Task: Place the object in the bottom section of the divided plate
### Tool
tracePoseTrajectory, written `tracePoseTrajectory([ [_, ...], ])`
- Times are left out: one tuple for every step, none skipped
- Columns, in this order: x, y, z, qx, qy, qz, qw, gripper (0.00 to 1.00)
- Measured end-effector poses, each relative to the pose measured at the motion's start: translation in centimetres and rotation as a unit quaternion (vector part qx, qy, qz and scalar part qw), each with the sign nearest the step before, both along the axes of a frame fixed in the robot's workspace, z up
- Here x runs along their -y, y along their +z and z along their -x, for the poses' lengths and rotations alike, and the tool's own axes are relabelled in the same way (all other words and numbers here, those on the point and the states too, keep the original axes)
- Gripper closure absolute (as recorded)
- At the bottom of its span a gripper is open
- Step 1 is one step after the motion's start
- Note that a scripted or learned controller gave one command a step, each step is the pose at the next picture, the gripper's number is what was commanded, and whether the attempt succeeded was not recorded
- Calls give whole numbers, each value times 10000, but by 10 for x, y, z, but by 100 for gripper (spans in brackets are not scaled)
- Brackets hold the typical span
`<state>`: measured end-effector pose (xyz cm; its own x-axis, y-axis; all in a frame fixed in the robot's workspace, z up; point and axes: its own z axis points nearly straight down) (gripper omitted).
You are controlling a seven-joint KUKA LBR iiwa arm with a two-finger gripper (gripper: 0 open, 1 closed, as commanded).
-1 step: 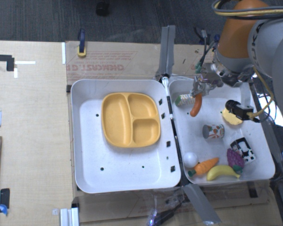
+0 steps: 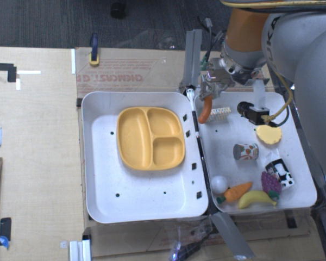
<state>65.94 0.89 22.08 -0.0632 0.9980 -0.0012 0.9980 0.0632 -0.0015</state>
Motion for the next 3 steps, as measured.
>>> tracePoseTrajectory([
  [-57, 7, 0, -13, -222, 6, 9998, 100],
  [-117, -15, 1, -21, -796, 11, 9968, 100],
  [-117, -15, 1, -19, -795, 13, 9968, 0],
])
